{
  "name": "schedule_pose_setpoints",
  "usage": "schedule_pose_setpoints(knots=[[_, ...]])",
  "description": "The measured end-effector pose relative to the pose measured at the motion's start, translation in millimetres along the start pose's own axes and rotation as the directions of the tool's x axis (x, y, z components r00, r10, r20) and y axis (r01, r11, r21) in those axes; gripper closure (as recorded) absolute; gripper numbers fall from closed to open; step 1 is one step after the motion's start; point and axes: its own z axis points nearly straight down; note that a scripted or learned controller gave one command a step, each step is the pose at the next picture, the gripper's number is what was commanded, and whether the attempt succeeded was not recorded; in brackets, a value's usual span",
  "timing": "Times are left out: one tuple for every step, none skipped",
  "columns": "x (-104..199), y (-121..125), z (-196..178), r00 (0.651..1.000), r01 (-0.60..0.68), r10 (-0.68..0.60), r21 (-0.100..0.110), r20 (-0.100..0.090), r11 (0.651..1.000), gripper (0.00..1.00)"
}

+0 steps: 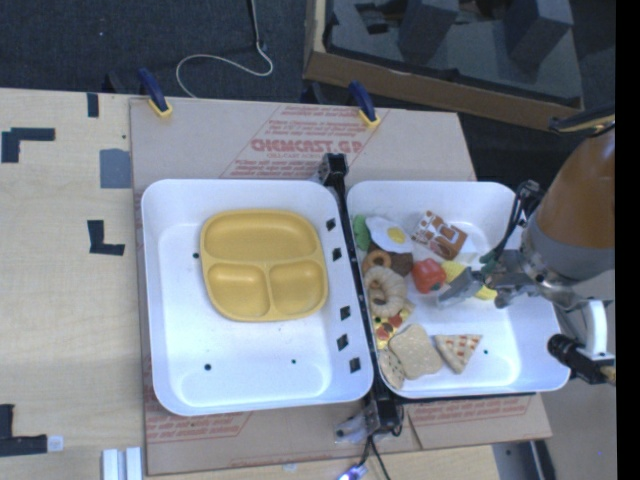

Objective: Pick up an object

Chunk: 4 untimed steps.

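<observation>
The right bin (pixel 505 363) holds several toy foods. Among them are a fried egg (pixel 388 234), a red-and-white cake piece (pixel 441 234), a red tomato-like piece (pixel 427 274), a slice of bread (pixel 414 352) and a toasted triangle (pixel 458 348). My gripper (pixel 458 288) reaches in from the right, low over the bin's middle. It sits just right of the red piece, beside a small yellow piece (pixel 487 292). I see nothing clearly held in it.
A yellow divided plate (pixel 265 264) lies in the left bin (pixel 250 373). A brown ring (pixel 377 260), a pale pretzel-like piece (pixel 386 290) and a green piece (pixel 360 230) crowd the right bin's left side by the black divider (pixel 345 268).
</observation>
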Motion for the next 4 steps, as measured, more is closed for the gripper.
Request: schedule_pose_setpoints(knots=[[-46,-6,105,1.0,-0.004,0.004,0.0,-0.003,1.0,0.0],[-29,74,102,1.0,0.004,-0.004,-0.007,0.002,1.0,0.0],[-37,144,107,1.0,-0.008,0.009,0.085,-0.019,0.996,0.0],[-39,138,101,1.0,-0.01,0.013,0.108,-0.019,0.994,1.0]])
